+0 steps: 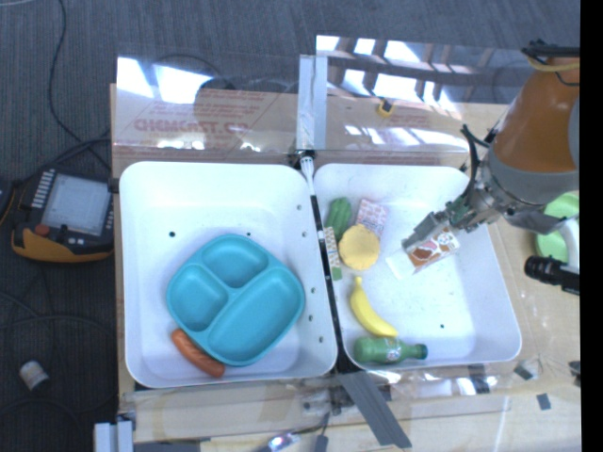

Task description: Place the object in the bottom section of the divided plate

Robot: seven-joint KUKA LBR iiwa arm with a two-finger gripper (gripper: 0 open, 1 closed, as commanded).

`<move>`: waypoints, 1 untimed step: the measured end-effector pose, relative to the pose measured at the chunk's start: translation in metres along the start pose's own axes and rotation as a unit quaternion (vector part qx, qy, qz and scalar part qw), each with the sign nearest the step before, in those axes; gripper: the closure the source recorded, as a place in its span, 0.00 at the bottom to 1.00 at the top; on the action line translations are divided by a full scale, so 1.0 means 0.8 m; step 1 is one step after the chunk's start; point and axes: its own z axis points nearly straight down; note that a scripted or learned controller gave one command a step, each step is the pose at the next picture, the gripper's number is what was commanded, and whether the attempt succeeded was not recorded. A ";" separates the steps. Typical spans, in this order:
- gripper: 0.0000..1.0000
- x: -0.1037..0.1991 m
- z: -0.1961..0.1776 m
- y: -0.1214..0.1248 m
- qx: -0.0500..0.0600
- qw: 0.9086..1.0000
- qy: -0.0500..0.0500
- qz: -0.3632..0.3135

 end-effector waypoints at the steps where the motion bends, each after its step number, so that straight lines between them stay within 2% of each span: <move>1: 1.00 0.087 0.063 0.010 -0.001 0.998 0.001 -0.066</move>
